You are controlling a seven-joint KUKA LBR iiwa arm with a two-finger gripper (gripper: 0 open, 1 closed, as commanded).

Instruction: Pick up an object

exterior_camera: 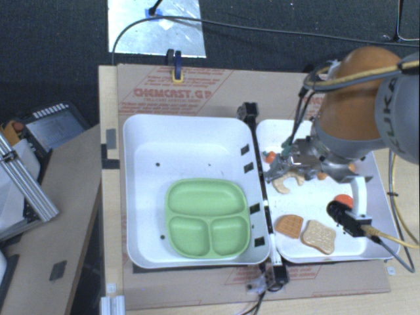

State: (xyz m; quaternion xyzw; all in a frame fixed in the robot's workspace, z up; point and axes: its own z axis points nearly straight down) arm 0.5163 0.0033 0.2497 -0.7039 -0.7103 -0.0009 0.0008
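Observation:
My gripper (281, 168) hangs low over the upper left part of the right bin (275, 131), with the arm's orange band above it. Just below the gripper lies a pale curved food piece (282, 186). A small orange piece (269, 156) sits to the gripper's left, near the bin's wall. Toward the front of this bin lie a round brown cracker (289, 225) and a slice of toast (319, 237). A red-orange piece (343, 200) shows right of the gripper, partly hidden by the wrist.
The left bin (151, 143) holds a green divided plate (207, 216) in its front half. Black clips line the divider (257, 169) between the two bins. The arm's bulk covers the back right of the right bin.

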